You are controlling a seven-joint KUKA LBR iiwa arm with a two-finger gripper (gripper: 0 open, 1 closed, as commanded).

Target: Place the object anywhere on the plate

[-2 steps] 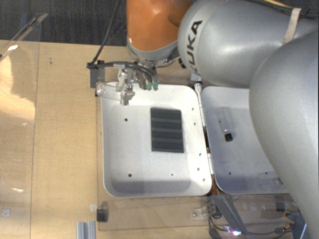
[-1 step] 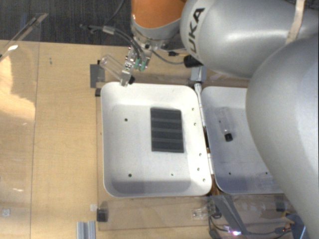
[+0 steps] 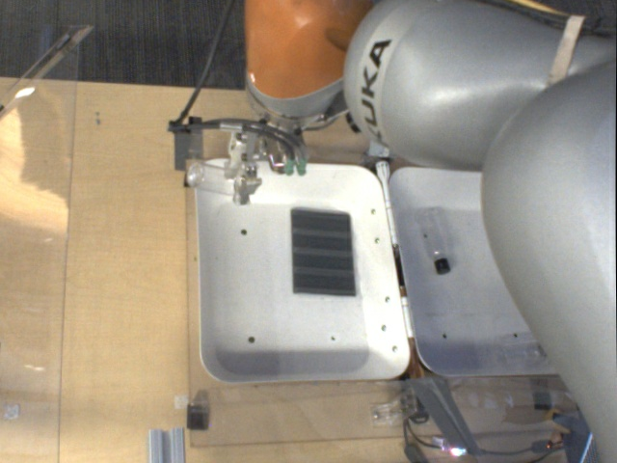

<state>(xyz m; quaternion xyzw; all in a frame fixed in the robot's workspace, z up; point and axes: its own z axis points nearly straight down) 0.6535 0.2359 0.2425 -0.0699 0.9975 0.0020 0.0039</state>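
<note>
Dark grey and ribbed, the plate (image 3: 323, 252) lies flat near the middle of the left bin (image 3: 222, 287), a rectangle with its long axis running from the bin's far side toward its near side and its ridges crossing it from side to side. A small dark object (image 3: 442, 264) sits in the right bin (image 3: 434, 326), well apart from the plate and beyond the wall between the two bins; it is too small to tell which way it points. The grey arm (image 3: 463, 75) with its orange band (image 3: 289, 37) reaches over the far edge of the left bin. The gripper (image 3: 246, 177) hangs at that bin's far left corner; whether its fingers are apart or together cannot be told.
</note>
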